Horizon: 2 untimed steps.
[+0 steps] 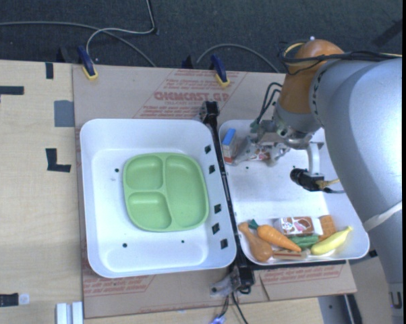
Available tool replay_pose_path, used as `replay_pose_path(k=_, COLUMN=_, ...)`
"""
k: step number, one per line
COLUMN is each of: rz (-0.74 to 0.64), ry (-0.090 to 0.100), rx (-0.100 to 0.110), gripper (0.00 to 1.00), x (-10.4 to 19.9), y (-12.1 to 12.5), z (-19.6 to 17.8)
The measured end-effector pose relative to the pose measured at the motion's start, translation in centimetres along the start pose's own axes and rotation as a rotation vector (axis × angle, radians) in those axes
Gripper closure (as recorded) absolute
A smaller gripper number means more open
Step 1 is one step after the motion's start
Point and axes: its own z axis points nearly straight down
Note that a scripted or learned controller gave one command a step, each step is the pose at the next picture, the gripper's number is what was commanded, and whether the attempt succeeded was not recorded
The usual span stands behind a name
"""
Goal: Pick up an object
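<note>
My gripper (255, 148) hangs low over the far left corner of the right bin (284, 194). It sits just right of a small blue item (228, 139) and right by a small red-and-white item (245, 156). The wrist hides the space between the fingers. Along the near edge of the same bin lie an orange carrot (278, 236), a brown-orange piece (257, 248), a red-and-white packet (297, 225), a yellow banana (331, 241), a green bean pod (303, 241) and an orange block (327, 223).
The left bin (102, 147) holds a green divided plate (166, 191). A black divider with clips (220, 181) runs between the two bins. The grey arm (365, 133) covers the right bin's far right side.
</note>
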Motion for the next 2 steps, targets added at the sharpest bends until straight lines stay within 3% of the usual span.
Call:
replay_pose_path(k=1, rz=0.0, ry=-0.007, rx=-0.028, gripper=0.0, x=0.25, y=-0.8, z=-0.01)
replay_pose_path(k=2, rz=0.002, ry=-0.007, rx=-0.002, gripper=0.0, x=0.21, y=-0.02, z=0.0)
